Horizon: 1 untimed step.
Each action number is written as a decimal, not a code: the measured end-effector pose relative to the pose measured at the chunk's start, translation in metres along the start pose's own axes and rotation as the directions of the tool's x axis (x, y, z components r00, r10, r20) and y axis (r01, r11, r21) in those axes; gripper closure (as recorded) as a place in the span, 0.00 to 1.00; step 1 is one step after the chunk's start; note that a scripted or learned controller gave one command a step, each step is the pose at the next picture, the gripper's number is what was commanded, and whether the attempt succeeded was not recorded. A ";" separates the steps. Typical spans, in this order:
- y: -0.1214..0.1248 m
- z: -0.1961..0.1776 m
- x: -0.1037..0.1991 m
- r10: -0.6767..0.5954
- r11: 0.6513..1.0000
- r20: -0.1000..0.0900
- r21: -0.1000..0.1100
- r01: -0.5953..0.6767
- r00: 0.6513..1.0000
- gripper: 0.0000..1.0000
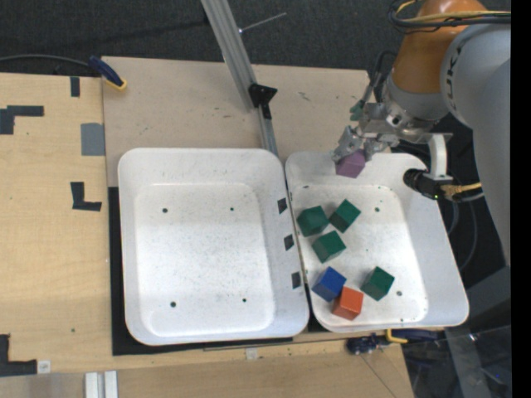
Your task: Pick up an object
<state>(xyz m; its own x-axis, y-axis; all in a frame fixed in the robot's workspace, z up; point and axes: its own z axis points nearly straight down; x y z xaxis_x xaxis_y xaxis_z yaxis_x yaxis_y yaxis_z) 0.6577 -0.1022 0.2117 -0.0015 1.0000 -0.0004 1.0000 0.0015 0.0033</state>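
right bin (431, 247), gripper (355, 149) on purple block (350, 165) (seemingly pinched)

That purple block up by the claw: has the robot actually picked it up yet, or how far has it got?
Seemingly mostly done: the purple block sits between the fingers of the gripper, at the right bin's far rim. In hand: that one block. Left: lifting it clear, if not already.
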 end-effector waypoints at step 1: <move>-0.027 -0.013 0.041 -0.003 1.000 -0.002 0.006 0.003 1.000 1.00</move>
<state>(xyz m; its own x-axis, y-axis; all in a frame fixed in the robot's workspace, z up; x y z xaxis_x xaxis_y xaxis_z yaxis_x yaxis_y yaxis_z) 0.6303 -0.0614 0.2243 -0.0045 1.0000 0.0017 1.0000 0.0045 -0.0022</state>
